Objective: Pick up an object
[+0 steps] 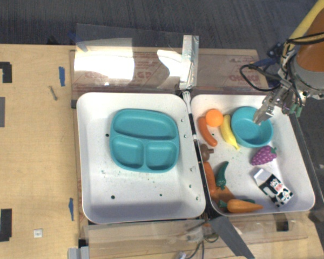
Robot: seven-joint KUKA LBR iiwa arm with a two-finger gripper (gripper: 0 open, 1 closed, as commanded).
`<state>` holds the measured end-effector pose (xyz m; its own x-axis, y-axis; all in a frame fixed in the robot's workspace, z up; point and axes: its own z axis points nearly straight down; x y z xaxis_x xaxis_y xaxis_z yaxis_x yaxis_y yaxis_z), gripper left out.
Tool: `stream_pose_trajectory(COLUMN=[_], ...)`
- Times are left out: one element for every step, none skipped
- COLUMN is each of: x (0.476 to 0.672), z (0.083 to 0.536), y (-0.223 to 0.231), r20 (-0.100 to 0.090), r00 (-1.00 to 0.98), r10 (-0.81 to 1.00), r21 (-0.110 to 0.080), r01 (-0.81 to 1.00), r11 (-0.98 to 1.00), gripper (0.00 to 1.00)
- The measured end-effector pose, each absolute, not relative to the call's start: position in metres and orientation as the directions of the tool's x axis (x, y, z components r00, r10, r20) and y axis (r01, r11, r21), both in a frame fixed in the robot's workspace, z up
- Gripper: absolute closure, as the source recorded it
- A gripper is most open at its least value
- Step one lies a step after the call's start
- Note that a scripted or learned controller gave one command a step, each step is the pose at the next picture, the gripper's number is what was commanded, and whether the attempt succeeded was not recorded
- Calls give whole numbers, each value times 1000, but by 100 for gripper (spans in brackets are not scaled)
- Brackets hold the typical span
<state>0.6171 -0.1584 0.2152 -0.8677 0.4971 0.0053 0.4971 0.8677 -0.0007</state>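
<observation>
Gripper (263,114) hung over the teal bowl (249,129) in the right bin (299,144); whether it was released or clenched, I could not tell. Purple grapes (264,155) lay just beside the bowl.

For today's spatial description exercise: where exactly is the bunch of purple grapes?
The purple grapes lie in the right bin, just below the blue bowl and above the small black-and-white carton.
</observation>
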Motion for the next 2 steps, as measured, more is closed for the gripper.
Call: stream_pose_trajectory(x=[534,574], z=[103,90], y=[-129,-90], r20=[8,-12], r00=[-828,-743], r10=[561,669], r21=[-2,8], r01=[561,669], r11=[828,743], gripper=[100,100])
